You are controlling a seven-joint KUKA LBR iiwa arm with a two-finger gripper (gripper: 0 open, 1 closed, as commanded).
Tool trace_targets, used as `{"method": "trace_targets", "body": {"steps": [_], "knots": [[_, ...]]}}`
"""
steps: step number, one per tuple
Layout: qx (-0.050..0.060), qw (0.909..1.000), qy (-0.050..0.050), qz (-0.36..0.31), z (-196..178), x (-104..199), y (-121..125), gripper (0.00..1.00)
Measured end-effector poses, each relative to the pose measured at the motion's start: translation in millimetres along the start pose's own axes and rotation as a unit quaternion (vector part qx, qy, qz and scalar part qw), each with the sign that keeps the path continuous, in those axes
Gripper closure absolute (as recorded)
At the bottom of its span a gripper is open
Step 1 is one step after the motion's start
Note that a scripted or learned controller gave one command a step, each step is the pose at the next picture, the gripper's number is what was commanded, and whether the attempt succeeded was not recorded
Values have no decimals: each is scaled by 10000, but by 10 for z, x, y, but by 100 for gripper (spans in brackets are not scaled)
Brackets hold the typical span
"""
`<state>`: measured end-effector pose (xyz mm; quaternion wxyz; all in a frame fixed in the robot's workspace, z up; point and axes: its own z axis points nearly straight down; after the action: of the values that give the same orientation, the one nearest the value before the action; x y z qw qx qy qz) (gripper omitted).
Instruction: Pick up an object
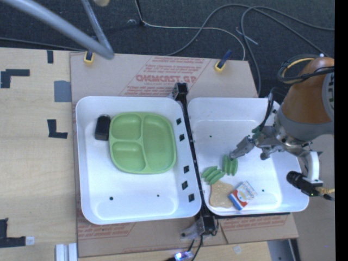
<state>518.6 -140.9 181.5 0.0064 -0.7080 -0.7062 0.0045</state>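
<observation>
In the right bin (217, 113) lie two green pea-pod-like pieces, one (229, 165) at the middle and one (212, 173) just left of it. A tan flat slice (219, 195) sits below them. Beside it is a small white box with red and blue marks (242, 193). My gripper (237, 152) reaches in from the right and hangs low over the right bin. Its tip is right above the upper green piece, very close to it or touching. Nothing is visibly lifted off the bin floor.
The left bin (130, 205) holds a green divided plate (143, 142) and a small black block (102, 128) at its left. A black divider (187, 145) runs between the bins. The arm's orange band (307, 99) stands over the right bin's right wall. Cables lie behind.
</observation>
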Motion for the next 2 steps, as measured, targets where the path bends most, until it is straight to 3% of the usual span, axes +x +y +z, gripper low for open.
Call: {"method": "trace_targets", "body": {"steps": [1, 2], "knots": [[-66, 10000, -9, -20, -71, 4, 32, 0], [-52, 10000, -14, -17, 532, 3, 109, 0]]}}
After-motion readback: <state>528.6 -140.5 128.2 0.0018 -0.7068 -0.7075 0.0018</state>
